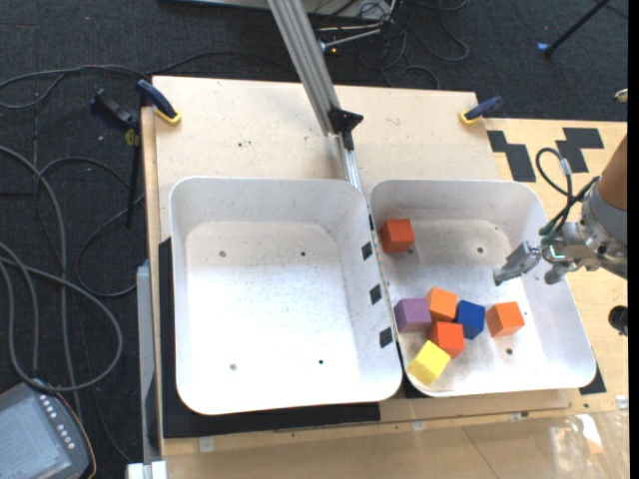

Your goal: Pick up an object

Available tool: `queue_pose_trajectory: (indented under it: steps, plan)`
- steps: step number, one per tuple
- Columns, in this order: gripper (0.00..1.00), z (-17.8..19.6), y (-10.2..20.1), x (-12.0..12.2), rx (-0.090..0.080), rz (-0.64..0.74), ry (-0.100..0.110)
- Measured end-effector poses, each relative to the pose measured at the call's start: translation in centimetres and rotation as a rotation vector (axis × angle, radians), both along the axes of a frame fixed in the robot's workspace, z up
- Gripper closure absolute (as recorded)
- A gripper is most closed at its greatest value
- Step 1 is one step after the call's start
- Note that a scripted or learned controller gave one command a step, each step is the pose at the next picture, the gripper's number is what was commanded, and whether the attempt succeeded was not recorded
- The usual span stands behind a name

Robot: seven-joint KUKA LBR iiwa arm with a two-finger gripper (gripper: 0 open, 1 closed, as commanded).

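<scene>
One orange cube [505,318] sat in the right bin [559,362], directly below and just beside the gripper [511,268] in the camera view. Gripper carried nothing; finger state could not be judged. Blue cube [470,318] lay left of the orange cube.

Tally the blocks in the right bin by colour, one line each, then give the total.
Orange blocks: 4, at and
Purple block: 1
Blue block: 1
Yellow block: 1
Total: 7, all in the right bin
</scene>
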State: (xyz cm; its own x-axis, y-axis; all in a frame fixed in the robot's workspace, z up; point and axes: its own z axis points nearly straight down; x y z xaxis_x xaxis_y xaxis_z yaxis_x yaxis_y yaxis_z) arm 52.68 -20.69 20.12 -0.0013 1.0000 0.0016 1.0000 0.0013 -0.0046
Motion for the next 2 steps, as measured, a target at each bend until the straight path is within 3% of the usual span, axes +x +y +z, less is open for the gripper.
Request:
queue_pose_trajectory:
  steps: [1,2]
  plan:
    - [0.0,0.2,0.0,0.1,-0.001,0.0,-0.004]
    - [0.0,-4.4,0.3,-0.7,0.0,-0.002,0.001]
